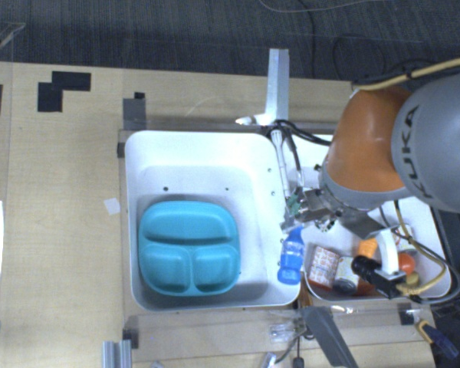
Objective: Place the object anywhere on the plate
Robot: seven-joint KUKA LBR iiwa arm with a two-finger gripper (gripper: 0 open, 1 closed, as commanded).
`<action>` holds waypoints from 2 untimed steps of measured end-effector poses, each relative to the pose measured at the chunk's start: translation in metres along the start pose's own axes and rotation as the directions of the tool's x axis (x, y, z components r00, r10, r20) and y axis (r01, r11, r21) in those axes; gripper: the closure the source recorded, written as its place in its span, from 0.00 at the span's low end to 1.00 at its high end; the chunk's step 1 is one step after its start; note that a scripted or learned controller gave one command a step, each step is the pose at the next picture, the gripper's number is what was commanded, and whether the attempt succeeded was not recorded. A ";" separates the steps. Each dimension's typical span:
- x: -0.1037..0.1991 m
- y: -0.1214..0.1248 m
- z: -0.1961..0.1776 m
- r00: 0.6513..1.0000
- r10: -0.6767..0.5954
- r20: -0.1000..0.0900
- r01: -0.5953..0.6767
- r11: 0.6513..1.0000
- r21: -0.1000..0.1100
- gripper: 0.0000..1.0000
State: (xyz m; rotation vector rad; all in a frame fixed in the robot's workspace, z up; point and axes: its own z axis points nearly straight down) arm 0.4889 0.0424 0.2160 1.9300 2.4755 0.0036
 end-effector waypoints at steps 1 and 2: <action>0.063 0.043 0.025 1.000 -0.012 0.000 0.012 1.000 0.004 1.00; 0.126 0.049 0.013 0.999 0.049 0.000 -0.049 0.999 0.003 1.00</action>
